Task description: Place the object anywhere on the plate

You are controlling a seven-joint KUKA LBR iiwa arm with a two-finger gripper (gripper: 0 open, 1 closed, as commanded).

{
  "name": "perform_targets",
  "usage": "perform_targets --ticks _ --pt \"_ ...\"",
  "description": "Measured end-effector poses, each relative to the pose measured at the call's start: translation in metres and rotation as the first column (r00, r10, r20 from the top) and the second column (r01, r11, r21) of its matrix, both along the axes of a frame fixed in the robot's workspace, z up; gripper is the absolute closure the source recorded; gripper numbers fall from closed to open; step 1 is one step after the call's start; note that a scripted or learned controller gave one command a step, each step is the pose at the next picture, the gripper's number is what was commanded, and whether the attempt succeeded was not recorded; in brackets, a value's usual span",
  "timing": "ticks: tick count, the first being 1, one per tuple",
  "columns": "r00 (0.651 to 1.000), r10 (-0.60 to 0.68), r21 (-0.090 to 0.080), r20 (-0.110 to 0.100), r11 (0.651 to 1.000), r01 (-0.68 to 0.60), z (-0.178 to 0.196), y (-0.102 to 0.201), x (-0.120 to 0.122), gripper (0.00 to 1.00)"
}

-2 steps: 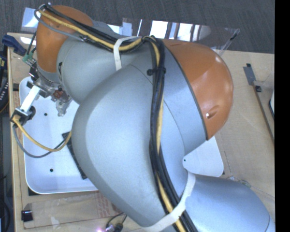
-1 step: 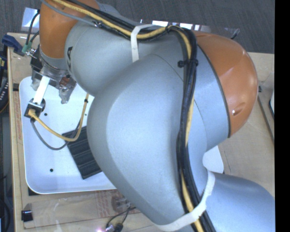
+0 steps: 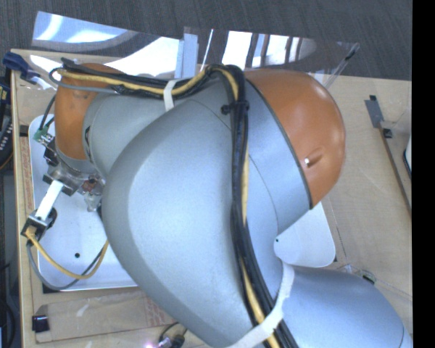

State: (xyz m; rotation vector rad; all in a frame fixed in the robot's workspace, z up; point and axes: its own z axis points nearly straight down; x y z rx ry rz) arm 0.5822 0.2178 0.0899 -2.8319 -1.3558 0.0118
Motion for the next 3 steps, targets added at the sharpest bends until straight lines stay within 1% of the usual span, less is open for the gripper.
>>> perform_targets --ticks 1,2,3 --pt "0.986 0.168 0.003 0.008 0.986 -0.168 0.129 0.002 0.040 0.00" --pt "0.987 0.160 0.004 0.007 0.987 -0.160 0.152 0.001 0.026 0.00" --pt "0.973 0.229 0.003 0.008 0.973 -0.229 0.193 -0.049 0.033 0.00"
